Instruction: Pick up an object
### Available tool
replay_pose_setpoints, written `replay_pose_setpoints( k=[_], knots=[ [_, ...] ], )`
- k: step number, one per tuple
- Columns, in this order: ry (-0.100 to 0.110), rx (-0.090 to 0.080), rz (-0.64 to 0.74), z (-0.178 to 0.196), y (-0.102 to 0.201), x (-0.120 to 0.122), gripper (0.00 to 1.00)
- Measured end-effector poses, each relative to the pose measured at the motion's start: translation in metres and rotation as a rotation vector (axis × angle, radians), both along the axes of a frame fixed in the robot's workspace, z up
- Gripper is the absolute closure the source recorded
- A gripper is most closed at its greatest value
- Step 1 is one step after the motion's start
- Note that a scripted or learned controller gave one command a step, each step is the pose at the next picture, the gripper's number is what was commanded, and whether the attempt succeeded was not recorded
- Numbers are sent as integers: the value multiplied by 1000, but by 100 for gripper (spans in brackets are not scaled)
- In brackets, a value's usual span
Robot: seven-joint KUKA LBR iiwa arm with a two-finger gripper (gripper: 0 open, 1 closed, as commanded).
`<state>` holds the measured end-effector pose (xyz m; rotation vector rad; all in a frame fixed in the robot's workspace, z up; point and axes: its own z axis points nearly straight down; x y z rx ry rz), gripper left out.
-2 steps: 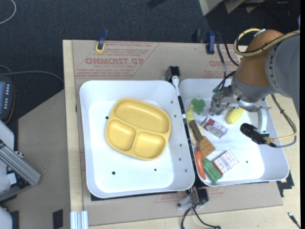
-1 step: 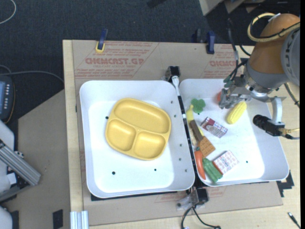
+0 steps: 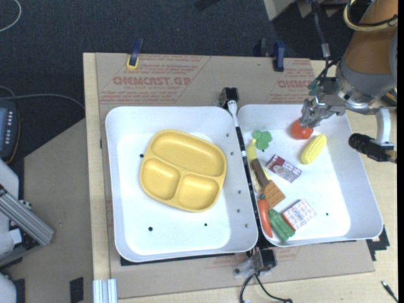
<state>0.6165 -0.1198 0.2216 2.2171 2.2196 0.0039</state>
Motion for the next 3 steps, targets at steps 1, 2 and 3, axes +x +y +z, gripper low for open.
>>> replay_pose_setpoints(
  k=[1,2,3],
  knots=[
    [1,0,0,4,0,1,100],
    [4,2,3,4,58,6,100],
    [2,2,4,-5,103,28,100]
  ],
)
